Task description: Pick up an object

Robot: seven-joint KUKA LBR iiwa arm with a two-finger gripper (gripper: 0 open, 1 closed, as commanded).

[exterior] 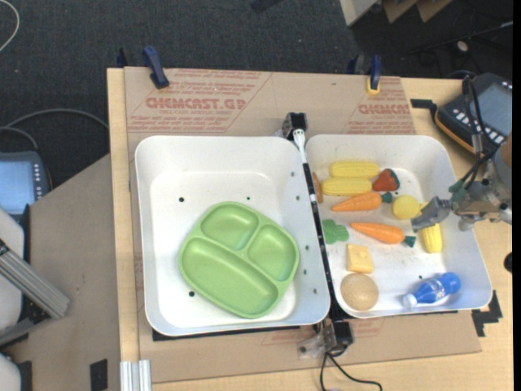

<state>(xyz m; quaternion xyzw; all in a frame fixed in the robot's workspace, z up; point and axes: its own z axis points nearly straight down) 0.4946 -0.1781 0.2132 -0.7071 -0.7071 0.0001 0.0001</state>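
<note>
— Grey gripper (pixel 435 212) reaches in at the right bin (pixel 466 259); I cannot tell its state, blurred.

— Around it?

— Just beside it: lemon (pixel 406 207), small corn (pixel 431 238), carrot (pixel 378 232). Bottle (pixel 431 289) nearer the front. Green tray (pixel 238 258) fills the left bin (pixel 163 218).

— Writing?

— "CHEMCAST" on the board (pixel 195 103).

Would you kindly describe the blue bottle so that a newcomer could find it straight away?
Start at the right-hand shallow white bin, the one full of toy food. Go to its near right corner, where the small blue plastic bottle lies on its side, right of the round beige bun. It is the one blue item among yellow, orange and green pieces.
</note>
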